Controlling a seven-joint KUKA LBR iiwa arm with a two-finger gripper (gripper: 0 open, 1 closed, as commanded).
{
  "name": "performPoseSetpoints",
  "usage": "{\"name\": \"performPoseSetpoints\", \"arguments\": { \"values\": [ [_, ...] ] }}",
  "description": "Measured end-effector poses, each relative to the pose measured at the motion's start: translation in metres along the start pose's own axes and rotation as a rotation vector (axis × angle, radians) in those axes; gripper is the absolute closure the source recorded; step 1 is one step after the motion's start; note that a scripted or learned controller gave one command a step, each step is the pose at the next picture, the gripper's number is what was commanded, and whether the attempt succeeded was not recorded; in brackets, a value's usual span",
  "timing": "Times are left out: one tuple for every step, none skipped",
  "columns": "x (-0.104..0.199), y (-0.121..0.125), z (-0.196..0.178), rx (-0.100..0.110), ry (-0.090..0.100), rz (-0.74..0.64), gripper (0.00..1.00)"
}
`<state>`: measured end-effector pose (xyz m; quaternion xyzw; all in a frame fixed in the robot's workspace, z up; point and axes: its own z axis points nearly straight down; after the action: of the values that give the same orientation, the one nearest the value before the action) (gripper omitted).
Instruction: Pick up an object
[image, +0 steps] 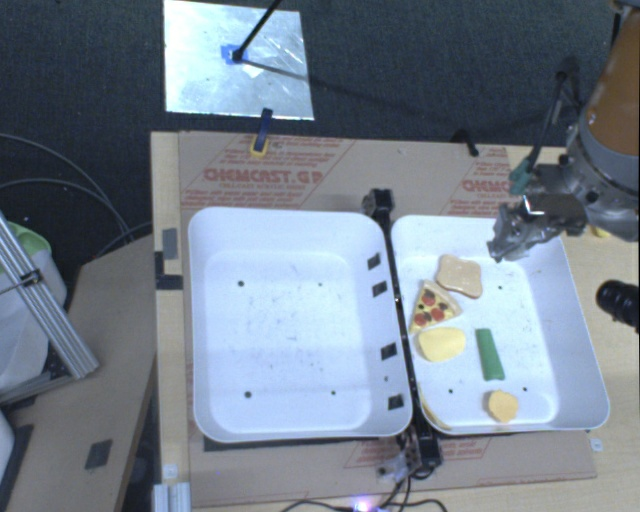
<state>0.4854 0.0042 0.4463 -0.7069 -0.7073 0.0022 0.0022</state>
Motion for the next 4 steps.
{"name": "performPoseSetpoints", "arguments": {
  "values": [
    [0.075,0.001,-0.052,-0.014,0.003,-0.010,1.00],
    [0.087,0.001,0.011,-0.004,0.000,-0.005,1.00],
    [0.123,0.001,-0.095,-0.020,0.005,-0.007,1.00],
    [0.120,0.001,0.005,0.001,-0.002,0.000,1.00]
  ]
}}
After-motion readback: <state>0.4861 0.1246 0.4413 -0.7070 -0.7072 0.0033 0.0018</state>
